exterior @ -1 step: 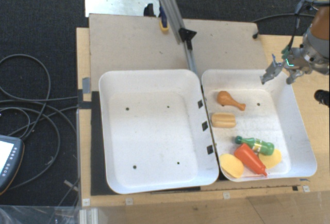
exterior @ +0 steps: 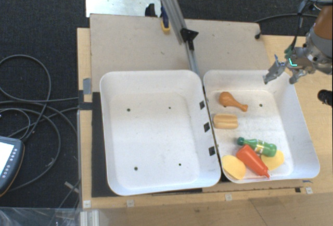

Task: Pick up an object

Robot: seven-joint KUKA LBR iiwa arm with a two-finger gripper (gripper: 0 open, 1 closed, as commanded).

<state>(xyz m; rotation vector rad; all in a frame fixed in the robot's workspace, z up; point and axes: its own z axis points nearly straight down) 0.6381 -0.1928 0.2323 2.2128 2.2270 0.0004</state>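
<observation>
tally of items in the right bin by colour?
Brown/tan: 2, drumstick, bread roll
Green: 1, bottle
Orange: 1, carrot
Yellow: 2, slice, piece behind the carrot
Total: 6

We see the scene evenly and brightly lit from above, the two white bins (exterior: 156, 84) close to washed out, with only soft, faint shadows under their rims. The picture looks slightly soft and grainy, and the dark floor (exterior: 36, 11) loses detail.

Two white bins (exterior: 151, 80); one drumstick (exterior: 232, 100), bread roll (exterior: 225, 122), green bottle (exterior: 257, 144), carrot (exterior: 252, 160); two yellow pieces (exterior: 234, 166).
</observation>
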